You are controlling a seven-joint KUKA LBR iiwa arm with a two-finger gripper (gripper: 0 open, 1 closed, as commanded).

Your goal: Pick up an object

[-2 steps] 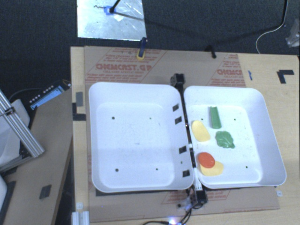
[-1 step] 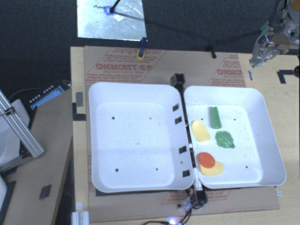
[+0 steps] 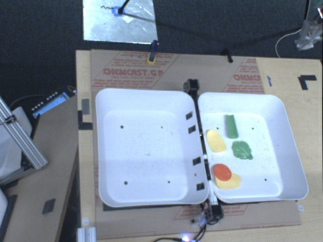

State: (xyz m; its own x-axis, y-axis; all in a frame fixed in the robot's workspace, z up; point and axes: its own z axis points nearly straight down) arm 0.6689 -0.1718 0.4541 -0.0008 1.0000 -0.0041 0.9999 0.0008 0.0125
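Even, fairly bright overhead light falls on the two white bins [image 3: 146,150], which look near blown out, with faint soft shadows along their inner walls. A metal sheet [image 3: 119,13] at 11 o'clock gives patchy glare. The dark floor [image 3: 40,34] is dim, grainy. Overall focus is slightly soft.

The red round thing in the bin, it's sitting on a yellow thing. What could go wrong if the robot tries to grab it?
The red round piece overlaps the lower yellow piece, so a grab could lift both or knock one aside. Both lie near the bin's left wall, which might block the hand. The upper yellow piece, leafy green piece and green stick lie close together, so a slightly off reach could bump a neighbour.
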